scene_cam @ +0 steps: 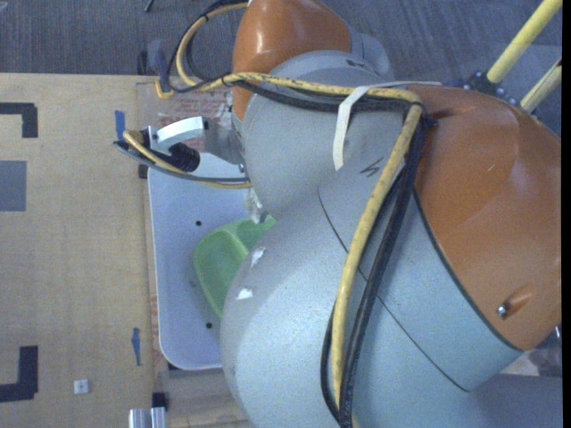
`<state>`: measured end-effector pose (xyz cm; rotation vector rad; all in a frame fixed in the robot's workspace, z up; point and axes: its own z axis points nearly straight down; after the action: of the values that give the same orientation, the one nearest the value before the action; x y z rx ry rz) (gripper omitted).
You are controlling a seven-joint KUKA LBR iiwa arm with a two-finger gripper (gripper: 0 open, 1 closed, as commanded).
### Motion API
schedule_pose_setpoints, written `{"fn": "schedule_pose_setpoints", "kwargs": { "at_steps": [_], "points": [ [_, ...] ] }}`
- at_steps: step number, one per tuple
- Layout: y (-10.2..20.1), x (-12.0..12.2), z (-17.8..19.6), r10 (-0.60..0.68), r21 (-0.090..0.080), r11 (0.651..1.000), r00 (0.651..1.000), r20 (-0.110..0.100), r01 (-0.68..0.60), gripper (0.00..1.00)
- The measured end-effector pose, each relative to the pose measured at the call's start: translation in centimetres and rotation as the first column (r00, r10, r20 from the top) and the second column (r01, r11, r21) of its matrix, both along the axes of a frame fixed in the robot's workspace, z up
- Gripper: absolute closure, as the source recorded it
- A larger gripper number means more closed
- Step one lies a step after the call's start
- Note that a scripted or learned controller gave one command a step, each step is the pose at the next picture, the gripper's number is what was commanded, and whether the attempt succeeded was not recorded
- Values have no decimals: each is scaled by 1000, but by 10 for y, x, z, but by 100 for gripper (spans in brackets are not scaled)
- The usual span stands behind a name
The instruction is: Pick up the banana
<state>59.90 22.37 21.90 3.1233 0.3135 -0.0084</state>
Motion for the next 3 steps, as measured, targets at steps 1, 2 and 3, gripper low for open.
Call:
{"fn": "schedule_pose_setpoints", "kwargs": {
  "at_steps": [1,2,3],
  "points": [
    [2,49,191,80,-1,997,997,3,-80,100],
    [2,-7,21,74,0,997,997,-3,-74,100],
    [-1,-24,-19,3,-1,1000,1000,-3,-3,100]
  ]
}}
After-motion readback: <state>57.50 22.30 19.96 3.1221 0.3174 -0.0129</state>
